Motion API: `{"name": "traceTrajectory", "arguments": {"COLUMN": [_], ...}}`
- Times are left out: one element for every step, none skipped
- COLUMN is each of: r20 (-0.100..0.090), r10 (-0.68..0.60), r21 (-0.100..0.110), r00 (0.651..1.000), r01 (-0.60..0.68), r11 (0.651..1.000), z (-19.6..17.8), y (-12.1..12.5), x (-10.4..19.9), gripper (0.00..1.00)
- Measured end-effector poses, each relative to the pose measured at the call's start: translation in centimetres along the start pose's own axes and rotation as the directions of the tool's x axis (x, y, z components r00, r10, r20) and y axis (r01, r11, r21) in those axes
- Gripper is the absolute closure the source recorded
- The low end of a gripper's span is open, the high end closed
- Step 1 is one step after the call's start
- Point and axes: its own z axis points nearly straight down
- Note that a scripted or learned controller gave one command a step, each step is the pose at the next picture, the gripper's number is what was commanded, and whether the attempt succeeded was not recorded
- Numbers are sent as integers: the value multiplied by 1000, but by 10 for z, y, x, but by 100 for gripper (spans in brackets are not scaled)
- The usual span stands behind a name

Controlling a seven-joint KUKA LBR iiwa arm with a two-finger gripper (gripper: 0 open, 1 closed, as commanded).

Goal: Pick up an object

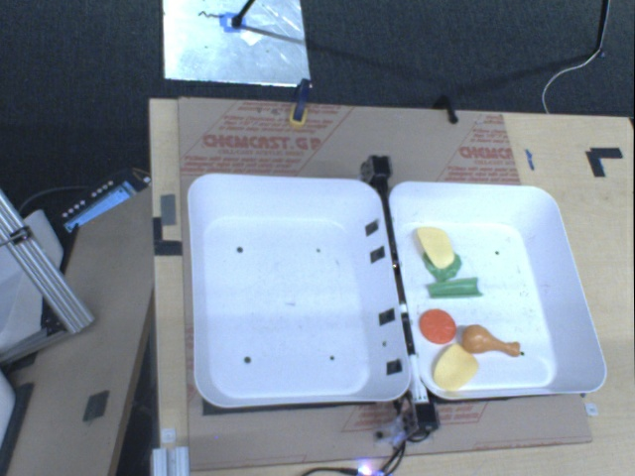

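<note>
Nothing is grasped yet, tool state cannot be told; approach is needed to the orange ball (438,325) beside the drumstick (486,341) in the right bin (566,266).

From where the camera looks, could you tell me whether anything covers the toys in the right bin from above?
Nothing visible does. The orange disc, drumstick and green piece lie open in the right bin, though tightly clustered.

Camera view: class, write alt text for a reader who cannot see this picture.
Two shallow white bins sit side by side on a bench. The right bin holds toy food near its left wall: a yellow piece, green pieces, an orange-red disc, a drumstick and a yellow lump.
</note>
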Motion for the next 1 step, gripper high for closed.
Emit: {"name": "traceTrajectory", "arguments": {"r20": [-8], "r10": [-13], "r21": [17], "r00": [1000], "r01": [13], "r11": [1000], "z": [153], "y": [-15], "x": [58], "gripper": [100]}}
